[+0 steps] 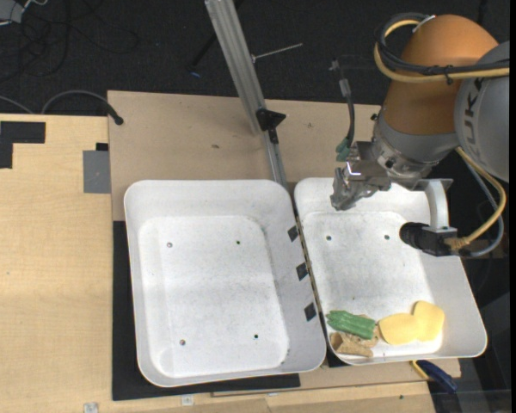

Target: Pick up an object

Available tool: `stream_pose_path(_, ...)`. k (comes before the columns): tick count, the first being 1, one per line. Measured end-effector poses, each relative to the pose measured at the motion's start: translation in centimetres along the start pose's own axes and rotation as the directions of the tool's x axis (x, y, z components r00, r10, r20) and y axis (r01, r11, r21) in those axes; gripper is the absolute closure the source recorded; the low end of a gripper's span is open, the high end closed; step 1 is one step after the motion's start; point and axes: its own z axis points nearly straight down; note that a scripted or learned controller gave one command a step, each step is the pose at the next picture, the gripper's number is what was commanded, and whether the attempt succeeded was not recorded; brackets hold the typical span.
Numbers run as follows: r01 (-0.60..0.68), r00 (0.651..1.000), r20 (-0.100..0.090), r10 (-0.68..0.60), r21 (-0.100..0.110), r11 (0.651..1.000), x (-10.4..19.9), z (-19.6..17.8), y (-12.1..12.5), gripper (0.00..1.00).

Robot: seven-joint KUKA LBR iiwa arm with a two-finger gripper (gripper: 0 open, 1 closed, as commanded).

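- Nearest the lens, the objects crowd the front edge of the right bin (464, 317): a green piece (353, 323), a tan scrap (354, 344) and a yellow piece (413, 325), all touching or nearly so
- Well apart from them, the gripper (348, 192) hangs over that bin's far end; whether it is parted or closed, or has anything in it, cannot be told
- Best to bring it forward over the yellow piece, the broadest target, and descend clear of the rim
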Motion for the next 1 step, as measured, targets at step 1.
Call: stream_pose_path(1,-0.003,1.000,0.001,0.003,0.002,1.000,4.21,1.67,-1.84,1.00)
